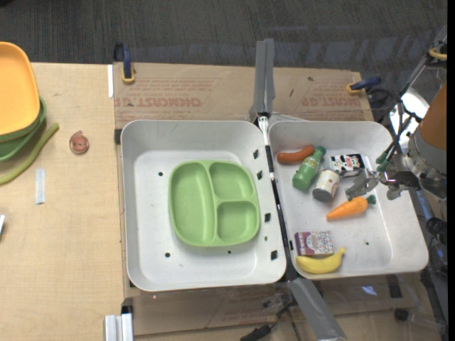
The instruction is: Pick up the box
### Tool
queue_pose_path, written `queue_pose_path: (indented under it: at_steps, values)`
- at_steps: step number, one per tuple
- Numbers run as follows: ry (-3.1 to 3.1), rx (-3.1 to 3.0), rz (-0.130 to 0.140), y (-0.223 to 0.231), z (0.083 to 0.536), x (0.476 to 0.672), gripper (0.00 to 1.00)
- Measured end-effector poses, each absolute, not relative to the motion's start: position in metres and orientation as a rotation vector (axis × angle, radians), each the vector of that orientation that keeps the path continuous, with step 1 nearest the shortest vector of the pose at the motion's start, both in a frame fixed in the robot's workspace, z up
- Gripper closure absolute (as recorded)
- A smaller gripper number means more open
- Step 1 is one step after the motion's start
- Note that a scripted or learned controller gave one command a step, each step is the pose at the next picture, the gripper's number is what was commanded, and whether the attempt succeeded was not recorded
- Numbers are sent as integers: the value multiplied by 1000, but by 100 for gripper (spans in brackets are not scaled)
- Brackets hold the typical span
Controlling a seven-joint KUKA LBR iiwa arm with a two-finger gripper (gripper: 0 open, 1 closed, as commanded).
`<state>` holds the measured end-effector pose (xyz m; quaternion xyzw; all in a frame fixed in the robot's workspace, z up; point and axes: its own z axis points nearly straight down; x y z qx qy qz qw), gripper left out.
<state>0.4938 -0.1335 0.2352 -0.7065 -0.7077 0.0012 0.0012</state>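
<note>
Box at bin's 7 o'clock | banana touching below | carrot at 1 o'clock | gripper beside carrot, finger state unclear

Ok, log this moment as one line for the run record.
stage: approach | gripper: over right bin, above carrot | box: lying beside banana, untouched | left bin: green tray

Box hemmed in at right bin's near edge: banana touching its lower side, left wall close. Open floor right of box and above it, up to carrot and can. Far half crowded: bottle, sausage, carton.
</note>
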Motion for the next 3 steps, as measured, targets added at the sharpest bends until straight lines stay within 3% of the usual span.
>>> queue_pose_path:
  at_steps: [1,2,3]
  values:
    - [-2208,-2231,4,-107,181,477,0]
    - [-2212,-2229,3,-55,191,478,0]
    - [-2155,-2284,3,-68,191,477,0]
